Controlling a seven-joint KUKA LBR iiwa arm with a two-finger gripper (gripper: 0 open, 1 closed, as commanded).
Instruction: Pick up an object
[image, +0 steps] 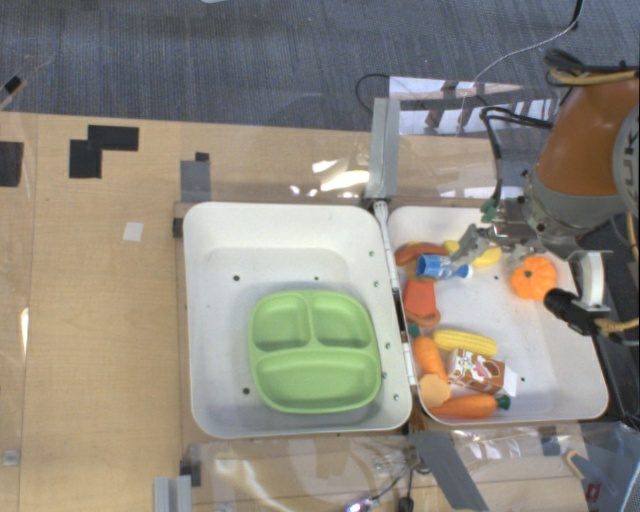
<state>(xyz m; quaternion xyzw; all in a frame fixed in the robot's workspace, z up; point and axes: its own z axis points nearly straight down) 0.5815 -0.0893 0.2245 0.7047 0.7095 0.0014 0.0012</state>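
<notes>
Toy foods: blue bottle (433, 266), pumpkin (535, 277), corn (466, 343), carrot (430, 357), carton (478, 374), all in right bin (560, 400). Gripper (468, 246), upper right, just beside bottle; finger state: cannot tell. Left bin (210, 260): green divided plate (314, 351).

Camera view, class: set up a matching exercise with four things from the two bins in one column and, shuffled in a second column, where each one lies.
Things
1. green divided plate
2. orange pumpkin
3. corn cob
4. blue bottle

Places
A. right bin, towards its far right side
B. left bin, in its middle
C. right bin, far part, beside the gripper
D. right bin, middle, just above the juice carton

Pairs: 1-B, 2-A, 3-D, 4-C
</notes>
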